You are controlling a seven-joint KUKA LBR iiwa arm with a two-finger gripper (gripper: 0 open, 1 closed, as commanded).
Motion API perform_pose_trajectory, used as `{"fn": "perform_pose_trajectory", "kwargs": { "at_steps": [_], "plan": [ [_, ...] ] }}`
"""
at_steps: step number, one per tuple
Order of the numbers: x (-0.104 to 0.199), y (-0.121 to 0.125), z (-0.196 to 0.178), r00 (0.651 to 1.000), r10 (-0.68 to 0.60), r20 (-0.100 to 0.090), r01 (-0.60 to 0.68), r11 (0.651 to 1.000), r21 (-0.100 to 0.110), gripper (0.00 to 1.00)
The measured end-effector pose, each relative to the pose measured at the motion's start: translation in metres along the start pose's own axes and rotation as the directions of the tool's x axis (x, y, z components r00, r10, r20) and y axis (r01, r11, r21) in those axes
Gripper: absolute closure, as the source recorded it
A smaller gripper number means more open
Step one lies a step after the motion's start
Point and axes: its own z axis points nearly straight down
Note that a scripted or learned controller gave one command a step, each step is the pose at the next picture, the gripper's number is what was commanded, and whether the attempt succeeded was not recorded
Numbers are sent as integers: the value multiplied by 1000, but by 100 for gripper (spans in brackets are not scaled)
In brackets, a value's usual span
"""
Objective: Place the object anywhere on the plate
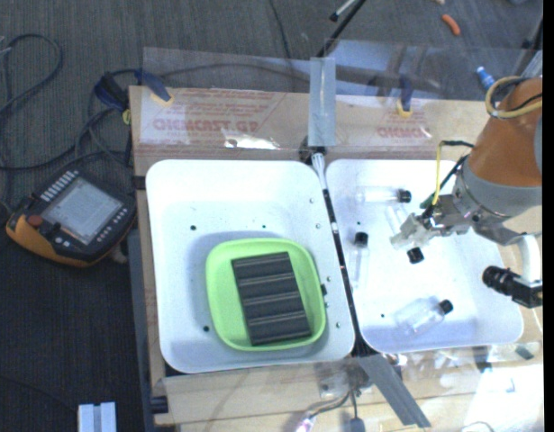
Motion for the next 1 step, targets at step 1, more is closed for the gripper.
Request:
{"fn": "perform_pose_trajectory", "kwargs": {
  "at_steps": [1],
  "plan": [
    [50, 4, 39, 973, -230, 1, 230, 973, 1, 100]
  ]
}}
